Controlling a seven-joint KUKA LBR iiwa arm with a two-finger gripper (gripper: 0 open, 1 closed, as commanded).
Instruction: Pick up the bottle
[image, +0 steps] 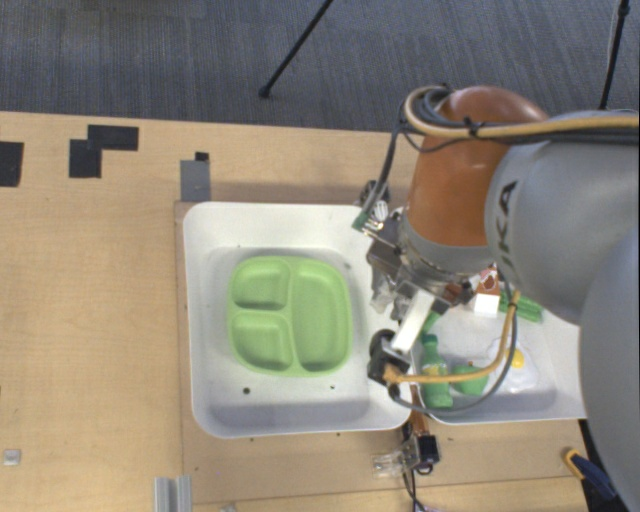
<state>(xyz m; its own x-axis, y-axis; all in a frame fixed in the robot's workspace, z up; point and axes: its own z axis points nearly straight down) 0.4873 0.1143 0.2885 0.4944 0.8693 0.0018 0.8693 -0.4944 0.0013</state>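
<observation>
Arm low over the right bin, above the bottle

The gripper (398, 300) hangs at the left end of the right bin (535, 404), its open or closed state impossible to tell. The green bottle (436, 392) lies in that bin just below the gripper, partly covered by the arm. A green divided plate (290, 312) sits in the left bin (200, 300).

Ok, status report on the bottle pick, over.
Gripper over right bin, grasp not confirmed. Green bottle in that bin, partly under the arm. Green plate in left bin, out of the way.
</observation>
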